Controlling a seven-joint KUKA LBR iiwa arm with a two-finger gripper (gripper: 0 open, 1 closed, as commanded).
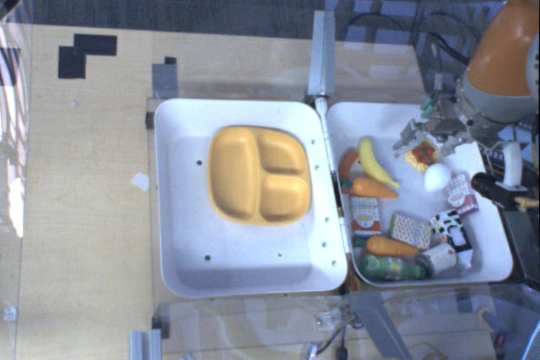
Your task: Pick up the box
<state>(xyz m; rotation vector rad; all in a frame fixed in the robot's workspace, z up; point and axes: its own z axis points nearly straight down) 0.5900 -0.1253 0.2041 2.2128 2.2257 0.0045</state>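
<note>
Gripper [435, 133] hangs over right bin [498, 265], far end, beside white egg [436, 177]. Jaw state: cannot tell. Small orange-red item [421, 154] sits directly under gripper, touching egg's far-left side. Box [365, 215], red and white, lies near-left of egg, well apart from gripper, just past carrot [372, 189]; nothing seen gripped. Banana [374, 162] left of egg. Yellow tray [258, 174] in left bin [181, 265].
</note>
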